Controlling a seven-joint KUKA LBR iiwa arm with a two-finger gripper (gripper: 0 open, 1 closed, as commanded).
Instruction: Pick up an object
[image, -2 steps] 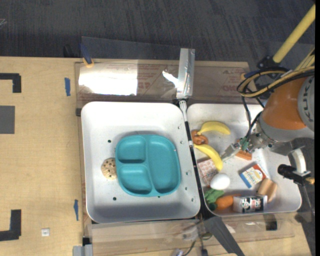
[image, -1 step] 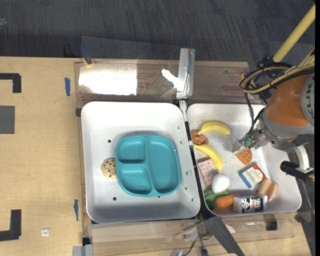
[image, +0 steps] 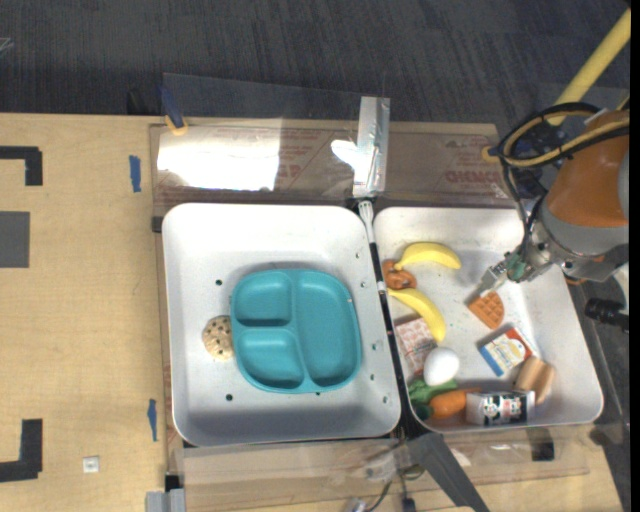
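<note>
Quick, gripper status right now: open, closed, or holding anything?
Gripper: above the right bin, its tip at the orange waffle piece. Whether it is open, closed or gripping the waffle cannot be told.

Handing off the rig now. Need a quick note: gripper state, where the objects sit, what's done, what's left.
Gripper: low in the right bin, fingertips at the top edge of the orange waffle; can't tell if it has a hold.
Right bin also holds two bananas, a white egg, a carrot, a small bottle, a snack packet and a sausage-like piece.
Left bin: teal divided plate, cookie touching its left edge.
Done: arm is down at the waffle.
Left: confirm the grasp, then lift.
</note>
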